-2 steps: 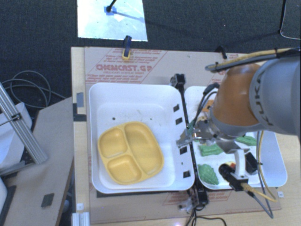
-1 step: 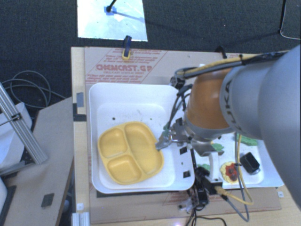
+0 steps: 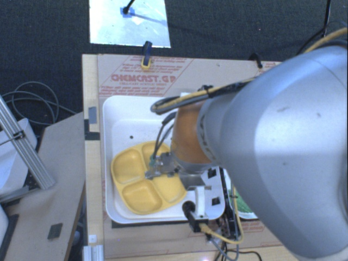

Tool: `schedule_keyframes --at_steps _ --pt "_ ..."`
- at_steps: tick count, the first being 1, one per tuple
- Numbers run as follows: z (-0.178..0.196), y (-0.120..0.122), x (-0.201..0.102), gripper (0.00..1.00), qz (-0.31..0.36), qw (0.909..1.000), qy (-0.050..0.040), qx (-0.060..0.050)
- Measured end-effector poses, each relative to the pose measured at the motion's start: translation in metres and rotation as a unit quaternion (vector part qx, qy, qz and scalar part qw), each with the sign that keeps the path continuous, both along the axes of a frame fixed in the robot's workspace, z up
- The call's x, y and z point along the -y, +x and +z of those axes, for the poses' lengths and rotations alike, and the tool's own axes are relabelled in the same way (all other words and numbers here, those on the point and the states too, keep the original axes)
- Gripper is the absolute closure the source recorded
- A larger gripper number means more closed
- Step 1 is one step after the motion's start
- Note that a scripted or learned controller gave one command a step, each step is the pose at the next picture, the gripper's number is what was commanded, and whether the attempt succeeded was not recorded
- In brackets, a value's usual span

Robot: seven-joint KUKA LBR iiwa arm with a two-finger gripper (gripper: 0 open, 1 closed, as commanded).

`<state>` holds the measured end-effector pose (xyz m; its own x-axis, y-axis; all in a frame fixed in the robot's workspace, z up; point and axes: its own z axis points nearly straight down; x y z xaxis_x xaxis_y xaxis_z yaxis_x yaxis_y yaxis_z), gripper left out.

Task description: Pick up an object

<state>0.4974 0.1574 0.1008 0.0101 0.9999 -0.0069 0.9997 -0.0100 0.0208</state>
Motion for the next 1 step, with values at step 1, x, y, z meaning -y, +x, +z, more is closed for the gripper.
schedule_keyframes --at_steps 1 --pt "0.1078 -0.0101 -0.0833 0.00 0.012 0.9999 0.0080 -0.005"
